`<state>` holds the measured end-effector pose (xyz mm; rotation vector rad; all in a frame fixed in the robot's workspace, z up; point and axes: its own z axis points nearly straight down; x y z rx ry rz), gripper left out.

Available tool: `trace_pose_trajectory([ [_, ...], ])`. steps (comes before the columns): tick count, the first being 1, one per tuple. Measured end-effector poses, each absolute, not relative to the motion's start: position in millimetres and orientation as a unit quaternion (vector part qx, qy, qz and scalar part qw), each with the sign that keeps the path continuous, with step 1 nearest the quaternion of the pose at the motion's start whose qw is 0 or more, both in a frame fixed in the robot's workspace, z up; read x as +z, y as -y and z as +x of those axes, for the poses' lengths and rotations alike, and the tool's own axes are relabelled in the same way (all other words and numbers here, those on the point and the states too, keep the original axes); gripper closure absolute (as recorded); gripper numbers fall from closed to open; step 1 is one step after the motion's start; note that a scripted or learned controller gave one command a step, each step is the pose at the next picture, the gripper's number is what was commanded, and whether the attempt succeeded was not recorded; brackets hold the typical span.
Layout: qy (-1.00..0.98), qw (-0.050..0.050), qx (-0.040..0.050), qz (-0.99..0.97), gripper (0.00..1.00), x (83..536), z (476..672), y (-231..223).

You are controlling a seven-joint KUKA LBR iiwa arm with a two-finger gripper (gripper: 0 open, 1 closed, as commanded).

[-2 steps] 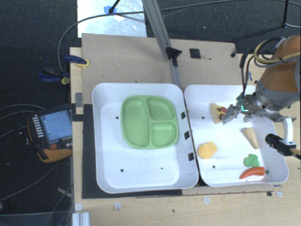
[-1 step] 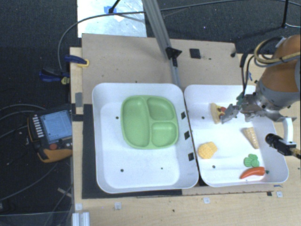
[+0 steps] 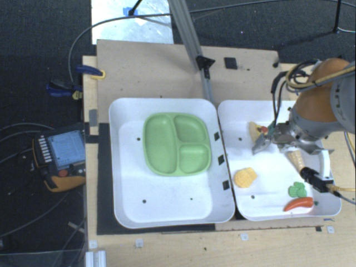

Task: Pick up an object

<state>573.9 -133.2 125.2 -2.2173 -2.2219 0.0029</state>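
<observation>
The right white bin holds several small toy foods. A yellow ridged piece lies near the bin's left wall. A green piece and a red-orange piece sit at the front right. A tan cone lies partly under the arm. A pale yellow piece rests toward the back. My gripper hangs low over the middle of this bin, just in front of the pale yellow piece and behind the yellow ridged one. I see nothing held in it.
The left white bin carries a green divided plate. A grey pole slants down to the back edge between the bins. Cables and a blue-screened device lie off the bench to the left.
</observation>
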Motion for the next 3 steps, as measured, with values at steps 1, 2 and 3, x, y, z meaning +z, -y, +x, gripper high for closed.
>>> trace_pose_trajectory([
  [1, 0.707, -0.002, -0.0017, -0.707, 0.0, 87.3, 576.4, 133.8],
  [2, 0.708, -0.004, -0.0051, -0.707, 1.0, 100.2, 578.9, 132.3],
  [3, 0.709, -0.002, -0.0016, -0.705, 1.0, 148.4, 575.9, 124.8],
])
